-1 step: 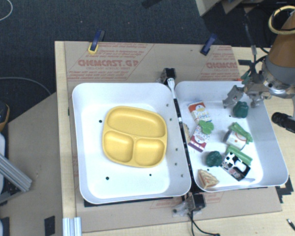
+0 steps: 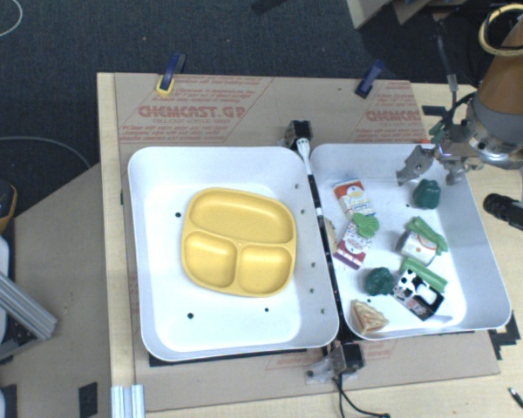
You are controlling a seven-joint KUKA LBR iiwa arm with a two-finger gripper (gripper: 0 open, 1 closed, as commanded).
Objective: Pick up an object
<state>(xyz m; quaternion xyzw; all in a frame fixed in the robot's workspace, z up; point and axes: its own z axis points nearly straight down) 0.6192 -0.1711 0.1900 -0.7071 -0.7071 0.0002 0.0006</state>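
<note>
Hovering with jaws spread over a dark green toy (image 2: pixel 427 194) in the right bin (image 2: pixel 488 259); yellow tray (image 2: pixel 238 240) lying in the left bin (image 2: pixel 148 233).

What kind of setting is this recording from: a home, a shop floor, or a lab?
Most likely a robotics lab bench set up for grasping trials. Two white bins sit clamped on a protective board, one holding a yellow divided tray, the other small toy items, with the gripper above them and cables trailing off the bench.

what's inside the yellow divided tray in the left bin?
Nothing visible: all three compartments of the yellow tray look bare. The bin floor beneath it is covered, so that can't be checked. The small items sit in the right bin.
</note>
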